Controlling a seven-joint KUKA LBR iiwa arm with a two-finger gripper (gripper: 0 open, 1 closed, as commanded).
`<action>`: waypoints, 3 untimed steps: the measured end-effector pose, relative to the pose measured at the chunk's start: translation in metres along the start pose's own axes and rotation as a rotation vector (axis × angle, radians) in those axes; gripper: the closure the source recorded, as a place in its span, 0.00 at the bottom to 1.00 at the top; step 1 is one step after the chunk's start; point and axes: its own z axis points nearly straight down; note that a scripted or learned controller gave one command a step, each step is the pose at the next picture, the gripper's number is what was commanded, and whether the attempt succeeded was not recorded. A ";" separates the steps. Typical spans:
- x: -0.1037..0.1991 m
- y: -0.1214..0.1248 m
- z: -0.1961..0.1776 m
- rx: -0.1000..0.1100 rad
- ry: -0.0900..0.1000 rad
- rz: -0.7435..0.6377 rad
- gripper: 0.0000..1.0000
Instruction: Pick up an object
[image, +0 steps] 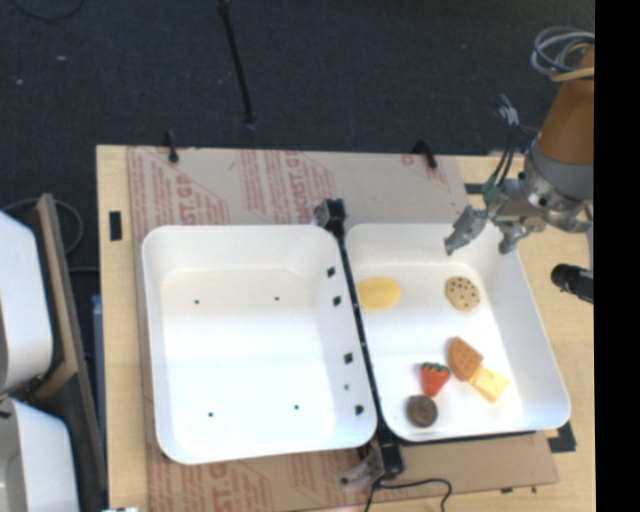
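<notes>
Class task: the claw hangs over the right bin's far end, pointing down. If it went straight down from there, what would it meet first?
Probably the bare floor of the right bin near its far wall. The claw looks short of the cookie, though depth is unclear from this slant.

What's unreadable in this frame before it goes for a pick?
- Arm: cut off by the camera view's right edge above the orange band.
- Gripper: two fingers spread, nothing between them; pad detail too small.
- Dark round piece: too small and blurred to identify.
- Orange piece and yellow wedge: touching or overlapping, cannot tell.
</notes>
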 end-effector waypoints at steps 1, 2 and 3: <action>0.029 0.058 0.106 0.009 0.002 -0.003 0.00; 0.026 0.060 0.089 -0.001 -0.001 -0.001 1.00; 0.050 0.031 0.166 0.007 0.001 -0.001 1.00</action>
